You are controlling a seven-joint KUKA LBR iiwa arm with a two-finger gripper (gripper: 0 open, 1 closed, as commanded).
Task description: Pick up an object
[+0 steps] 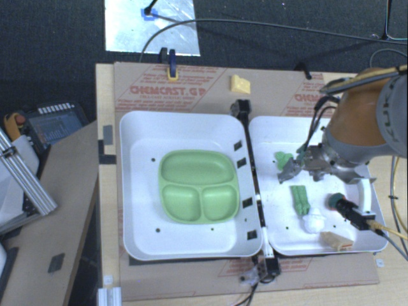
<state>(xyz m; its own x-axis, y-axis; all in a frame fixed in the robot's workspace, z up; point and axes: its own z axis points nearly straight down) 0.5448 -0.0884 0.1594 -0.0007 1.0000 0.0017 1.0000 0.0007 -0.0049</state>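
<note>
One ridged green oblong (300,199) lies beside a white lump (313,222).

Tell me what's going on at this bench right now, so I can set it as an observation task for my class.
A grey and orange robot arm reaches in from the right, with its gripper low over the right bin, close beside a small green piece. Whether it has hold of that piece cannot be told. A longer green item, a white lump and a tan block lie nearby in that bin. The left bin holds a green divided plate.
</note>
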